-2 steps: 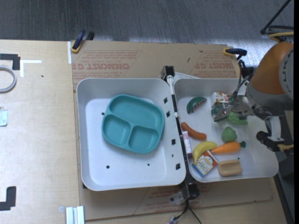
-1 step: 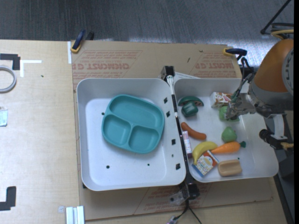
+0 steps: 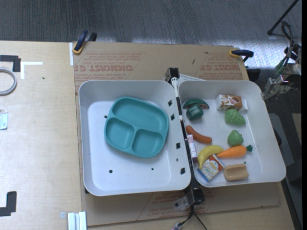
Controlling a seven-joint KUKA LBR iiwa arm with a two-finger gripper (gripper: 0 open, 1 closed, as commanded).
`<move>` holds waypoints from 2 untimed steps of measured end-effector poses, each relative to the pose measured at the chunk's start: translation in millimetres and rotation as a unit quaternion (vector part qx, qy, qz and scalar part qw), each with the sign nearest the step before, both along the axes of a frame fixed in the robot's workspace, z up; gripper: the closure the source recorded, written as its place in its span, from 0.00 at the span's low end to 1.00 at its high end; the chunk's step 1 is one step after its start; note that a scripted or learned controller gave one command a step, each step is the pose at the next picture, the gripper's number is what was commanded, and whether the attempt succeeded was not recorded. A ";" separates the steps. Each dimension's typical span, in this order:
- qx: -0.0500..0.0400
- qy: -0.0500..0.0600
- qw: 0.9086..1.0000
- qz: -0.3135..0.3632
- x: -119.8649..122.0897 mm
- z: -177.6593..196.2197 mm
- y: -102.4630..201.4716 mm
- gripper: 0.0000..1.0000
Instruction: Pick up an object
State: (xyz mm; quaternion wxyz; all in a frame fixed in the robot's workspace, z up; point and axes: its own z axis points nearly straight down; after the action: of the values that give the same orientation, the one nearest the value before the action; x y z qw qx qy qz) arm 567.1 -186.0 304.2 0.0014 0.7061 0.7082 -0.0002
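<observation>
The right bin (image 3: 268, 128) holds several toy foods. A dark green piece (image 3: 195, 108) lies at its back left, with a white and orange snack packet (image 3: 230, 102) and a leafy green piece (image 3: 235, 117) to the right of it. In the middle are a red sausage (image 3: 199, 134) and a small green pepper (image 3: 235, 138). Toward the front, an orange carrot (image 3: 232, 152) touches a yellow banana (image 3: 210, 152). A small printed carton (image 3: 210, 168) and a tan bread piece (image 3: 235, 172) sit at the front edge.
A teal divided plate (image 3: 136, 127) lies in the left bin (image 3: 96, 176). Both bins rest on a cardboard sheet (image 3: 115, 63) clamped at the back. Light wooden bench (image 3: 36, 143) extends to the left. Metal gear and cables (image 3: 285, 71) stand beyond the right bin's back corner.
</observation>
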 end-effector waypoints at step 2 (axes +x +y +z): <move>-0.002 -0.002 1.000 0.001 -35.0 165.4 -25.3 1.00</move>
State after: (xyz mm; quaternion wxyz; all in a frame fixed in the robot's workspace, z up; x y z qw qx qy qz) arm 532.1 -211.3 469.6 0.0045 0.7055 0.7087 -0.0001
